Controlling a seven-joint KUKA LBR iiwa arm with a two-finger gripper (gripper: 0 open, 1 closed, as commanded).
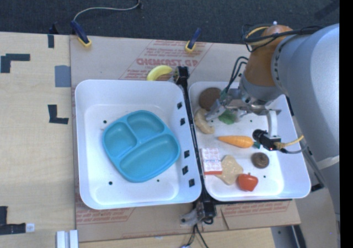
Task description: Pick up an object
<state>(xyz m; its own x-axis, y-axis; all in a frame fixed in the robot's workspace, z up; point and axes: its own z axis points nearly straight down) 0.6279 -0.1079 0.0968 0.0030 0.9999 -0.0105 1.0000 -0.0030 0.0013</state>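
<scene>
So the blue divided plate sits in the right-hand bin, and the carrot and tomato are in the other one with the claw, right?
Not quite: the camera view shows the blue divided plate in the left-hand bin, not the right. The carrot and tomato lie in the right-hand bin, where the claw reaches in.

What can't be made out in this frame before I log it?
- Gripper: too small and blurred in the camera view to tell what it is doing over the right bin.
- Pale lump beneath it: partly covered by the gripper; identity unclear.
- Banana: partly hidden behind the left bin rim.
- Arm: cut off by the right edge.
</scene>
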